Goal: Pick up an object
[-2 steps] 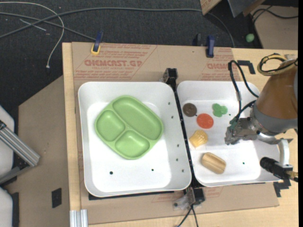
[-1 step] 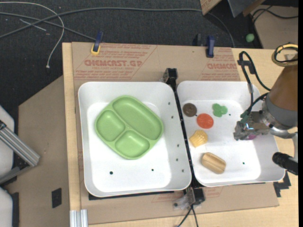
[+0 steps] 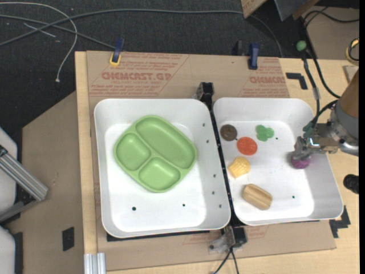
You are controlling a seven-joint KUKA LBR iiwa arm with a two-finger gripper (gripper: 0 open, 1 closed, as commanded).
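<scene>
One gripper [image 3: 302,148] over right bin [image 3: 325,198] | purple object [image 3: 300,162] just below, perhaps touching | finger state unclear

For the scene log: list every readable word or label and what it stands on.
"CHEMCAST GP", red, partly faded, on the brown board behind the left bin.
Same red print behind the right bin: cut off and blurred, seemingly "CHEMCAS".
Smaller red lines beneath both: too blurred to read.
</scene>
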